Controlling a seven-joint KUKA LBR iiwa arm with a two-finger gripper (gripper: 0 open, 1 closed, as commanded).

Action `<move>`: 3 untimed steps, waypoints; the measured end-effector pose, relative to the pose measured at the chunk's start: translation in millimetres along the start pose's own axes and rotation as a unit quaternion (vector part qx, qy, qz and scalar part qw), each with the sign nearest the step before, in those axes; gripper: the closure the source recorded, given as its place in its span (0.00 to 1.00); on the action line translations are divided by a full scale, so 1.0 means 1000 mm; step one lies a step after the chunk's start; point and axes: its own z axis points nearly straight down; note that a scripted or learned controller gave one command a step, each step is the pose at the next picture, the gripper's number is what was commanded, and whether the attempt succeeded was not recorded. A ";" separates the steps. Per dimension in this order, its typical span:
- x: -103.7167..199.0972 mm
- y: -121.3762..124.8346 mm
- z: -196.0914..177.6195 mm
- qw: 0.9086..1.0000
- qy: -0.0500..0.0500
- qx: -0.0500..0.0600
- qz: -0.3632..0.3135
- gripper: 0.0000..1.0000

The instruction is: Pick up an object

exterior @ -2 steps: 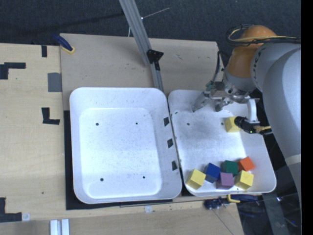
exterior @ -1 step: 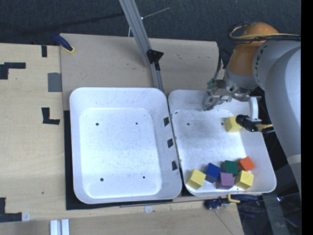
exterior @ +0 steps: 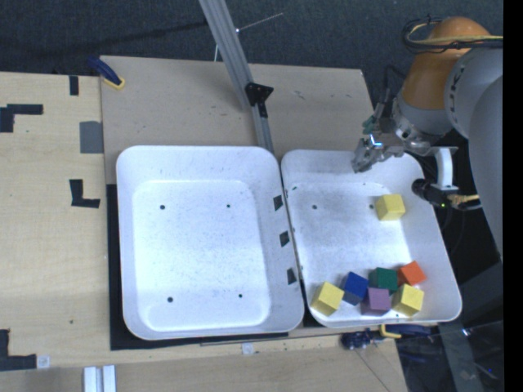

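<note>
Hovering over the far edge of the right bin (exterior: 425,243), the hand (exterior: 364,160) hangs at the end of the grey arm (exterior: 482,88), which enters from the right with its orange band (exterior: 429,72) above the wrist. Whether the hand is released or clenched cannot be told from this angle, and no block shows in its grip.

One yellow block (exterior: 390,207) lies alone on the right bin's floor, near the hand but apart from it, toward the near side. More blocks cluster at the bin's near edge: a yellow block at the left end (exterior: 328,298), a blue block (exterior: 355,286), a green block (exterior: 382,278), a purple block (exterior: 377,300), an orange block (exterior: 413,273) and another yellow block at the right end (exterior: 409,300). They sit close together, several touching.

To the left, the left bin (exterior: 196,162) sits just beside the right one, both on the wooden counter (exterior: 163,96). A grey metal bar (exterior: 233,47) slants across the counter toward the gap between the bins.
</note>
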 end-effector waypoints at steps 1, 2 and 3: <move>0.011 0.001 -0.056 1.000 0.000 -0.001 -0.001 1.00; 0.011 0.002 -0.110 1.000 0.000 -0.001 0.000 1.00; 0.057 -0.034 -0.108 1.000 0.001 0.003 -0.001 1.00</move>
